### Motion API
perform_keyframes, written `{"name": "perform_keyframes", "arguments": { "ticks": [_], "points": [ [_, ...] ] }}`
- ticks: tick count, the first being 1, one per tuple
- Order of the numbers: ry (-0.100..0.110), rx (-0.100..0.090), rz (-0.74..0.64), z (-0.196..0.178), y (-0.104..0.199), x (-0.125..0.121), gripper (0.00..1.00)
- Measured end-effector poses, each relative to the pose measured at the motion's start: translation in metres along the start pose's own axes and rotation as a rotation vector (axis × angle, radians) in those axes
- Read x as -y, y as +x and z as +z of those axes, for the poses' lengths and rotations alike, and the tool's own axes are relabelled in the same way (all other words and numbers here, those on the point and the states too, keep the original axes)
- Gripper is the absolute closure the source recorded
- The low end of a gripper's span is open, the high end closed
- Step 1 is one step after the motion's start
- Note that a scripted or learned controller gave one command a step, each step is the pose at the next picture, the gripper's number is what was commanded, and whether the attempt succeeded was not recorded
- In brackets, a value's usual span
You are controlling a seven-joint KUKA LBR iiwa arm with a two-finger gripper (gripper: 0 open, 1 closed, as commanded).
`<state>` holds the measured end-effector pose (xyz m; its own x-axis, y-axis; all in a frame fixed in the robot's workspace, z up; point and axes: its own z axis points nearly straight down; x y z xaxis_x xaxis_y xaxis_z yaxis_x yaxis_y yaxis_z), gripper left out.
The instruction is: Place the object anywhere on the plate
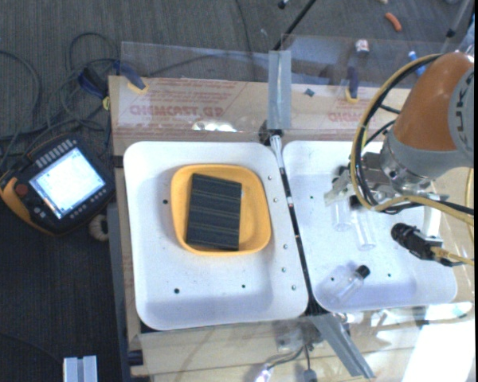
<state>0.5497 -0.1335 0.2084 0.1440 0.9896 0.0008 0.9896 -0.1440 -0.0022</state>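
Observation:
A yellow square plate sits in the left white bin. A dark ribbed rectangular block lies flat on the plate, near its middle. My gripper hangs over the right white bin, well to the right of the plate. Its two clear fingers stand apart, open, with nothing between them. A small clear vial with a black cap lies on the right bin's floor, below the gripper.
The grey arm with its orange band covers the right bin's far right side, and black and yellow cables loop around its wrist. A metal divider runs between the two bins. A teach pendant lies off the bench at left.

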Motion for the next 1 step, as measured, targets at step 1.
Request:
{"name": "perform_keyframes", "arguments": {
  "ticks": [1],
  "points": [
    [0.0,0.0,0.0,-0.0001,0.0,-0.0001,0.0]
  ]
}}
